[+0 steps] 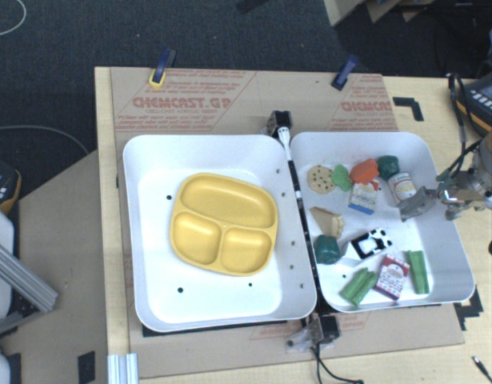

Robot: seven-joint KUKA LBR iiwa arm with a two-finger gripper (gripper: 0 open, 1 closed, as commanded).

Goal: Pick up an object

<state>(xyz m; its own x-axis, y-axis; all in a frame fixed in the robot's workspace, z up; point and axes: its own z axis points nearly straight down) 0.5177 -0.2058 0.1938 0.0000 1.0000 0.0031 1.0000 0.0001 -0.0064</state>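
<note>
While hovering my end effector (415, 204), whose spread I cannot tell, just right of the small jar (402, 186) in the right bin (458, 246), I am judging that centring over it matters.

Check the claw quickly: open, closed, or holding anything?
Claw: cannot be told; it sits low over the right white bin, with no item visibly between its tips.
</note>
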